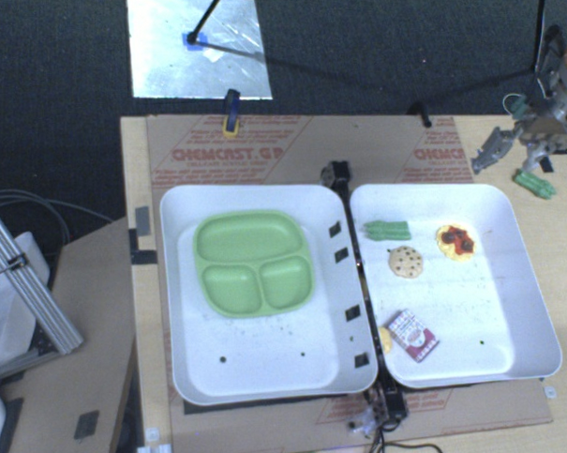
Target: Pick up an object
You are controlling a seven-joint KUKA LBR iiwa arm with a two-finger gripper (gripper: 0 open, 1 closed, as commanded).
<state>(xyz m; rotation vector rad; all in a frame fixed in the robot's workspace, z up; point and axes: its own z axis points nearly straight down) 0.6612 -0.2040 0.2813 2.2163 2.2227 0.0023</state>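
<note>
My gripper (514,167) hangs at the far right, above the bench beyond the right bin's (521,286) back right corner. Its two fingers are spread apart, one grey (491,151) and one with a green tip (535,183), and nothing shows between them. Inside the right bin lie a green pod-like toy (387,230), a chocolate-chip cookie (406,261), a yellow piece with red topping (456,241) and a maroon and white packet (413,335). All of them sit well to the left of and below the gripper.
The left bin (191,366) holds a green divided plate (254,262). A black divider with clips (354,265) runs between the bins. A shiny metal sheet (199,46) lies at the back, and a metal frame (23,279) stands at the left.
</note>
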